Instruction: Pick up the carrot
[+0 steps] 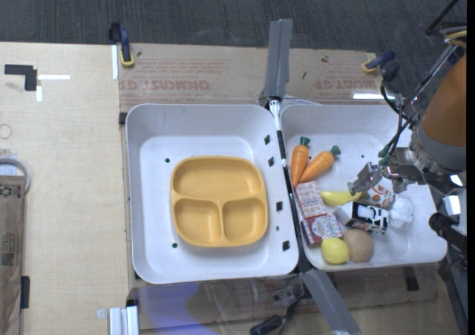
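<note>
Two orange carrots with green tops lie at the left side of the right bin (349, 124). One carrot (298, 163) lies along the bin's left wall, and the other carrot (318, 166) slants beside it, their lower ends close together. My gripper (373, 177) hangs over the middle right of that bin, to the right of both carrots and apart from them. It is open, with nothing between its fingers. It sits just above a banana (339, 197) and a small black-and-white carton (369, 216).
The right bin also holds a lemon (335, 250), a brown potato (358, 245), red-and-white packets (313, 211) and a white crumpled item (401, 211). A yellow divided plate (220, 200) lies in the left bin (148, 177). A grey divider post (278, 59) stands between the bins.
</note>
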{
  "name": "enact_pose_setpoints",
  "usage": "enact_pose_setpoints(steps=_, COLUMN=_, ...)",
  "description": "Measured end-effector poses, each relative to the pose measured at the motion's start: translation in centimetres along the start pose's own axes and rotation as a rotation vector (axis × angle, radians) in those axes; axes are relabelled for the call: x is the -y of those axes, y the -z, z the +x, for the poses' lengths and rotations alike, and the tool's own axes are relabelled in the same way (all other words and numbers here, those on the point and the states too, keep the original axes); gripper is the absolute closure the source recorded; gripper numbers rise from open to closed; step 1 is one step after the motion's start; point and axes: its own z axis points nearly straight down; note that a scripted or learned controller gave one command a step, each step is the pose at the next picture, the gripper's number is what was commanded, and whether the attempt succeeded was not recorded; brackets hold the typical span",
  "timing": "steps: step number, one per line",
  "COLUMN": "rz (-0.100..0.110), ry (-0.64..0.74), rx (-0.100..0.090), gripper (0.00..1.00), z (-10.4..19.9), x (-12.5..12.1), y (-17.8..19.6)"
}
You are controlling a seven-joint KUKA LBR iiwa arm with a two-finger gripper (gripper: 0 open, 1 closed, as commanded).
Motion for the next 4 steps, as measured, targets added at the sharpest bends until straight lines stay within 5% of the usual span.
enact_pose_setpoints(steps=1, rz=-0.002, ry=0.113, rx=0.001, gripper=0.00, z=1.7, x=-9.8, y=-4.1)
enact_pose_setpoints(steps=2, rz=-0.004, ry=0.144, rx=0.003, gripper=0.00, z=2.1, x=-14.9, y=-12.1)
enact_pose_setpoints(steps=3, rz=-0.007, ry=0.224, rx=0.004, gripper=0.00, z=2.0, x=-11.6, y=-11.9)
enact_pose_setpoints(steps=4, rz=-0.003, ry=0.050, rx=0.002, gripper=0.00, z=5.3, x=-9.9, y=-2.2)
